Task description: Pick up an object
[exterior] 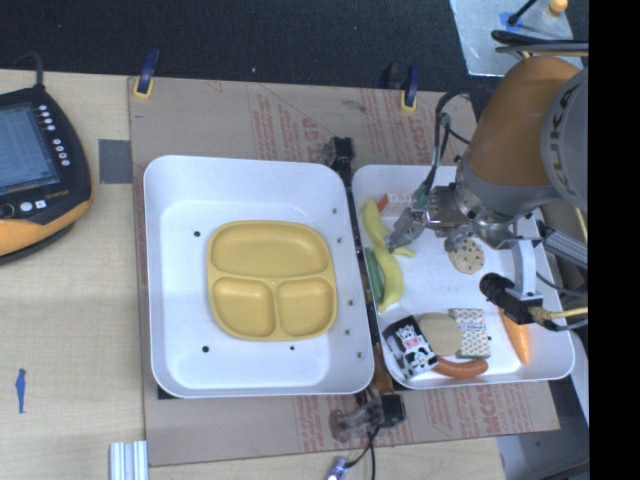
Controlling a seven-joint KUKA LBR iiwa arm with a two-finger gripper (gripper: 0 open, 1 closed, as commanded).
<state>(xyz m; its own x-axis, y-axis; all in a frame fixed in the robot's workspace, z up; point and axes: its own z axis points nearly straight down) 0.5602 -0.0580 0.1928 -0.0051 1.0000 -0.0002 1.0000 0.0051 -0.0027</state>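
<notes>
My gripper (405, 231) hangs low over the upper left part of the right bin (440, 290). It is right beside the top end of a yellow banana (377, 226), and nothing shows held in it. A green pod (375, 273) and a second yellow piece (394, 284) lie along the bin's left wall. A speckled cookie (466, 257) sits just right of the gripper. Along the front lie a black-and-white box (408, 343), a tan bread slice (440, 330), a patterned piece (473, 333), a red sausage (462, 368) and an orange carrot (517, 339).
The left bin (180, 268) holds a yellow divided plate (272, 278). A teach pendant (30, 173) lies on the bench at far left. Blue clamps (147, 70) (408, 84) grip the cardboard's back edge. The arm's bulk (520, 143) covers the right bin's back right corner.
</notes>
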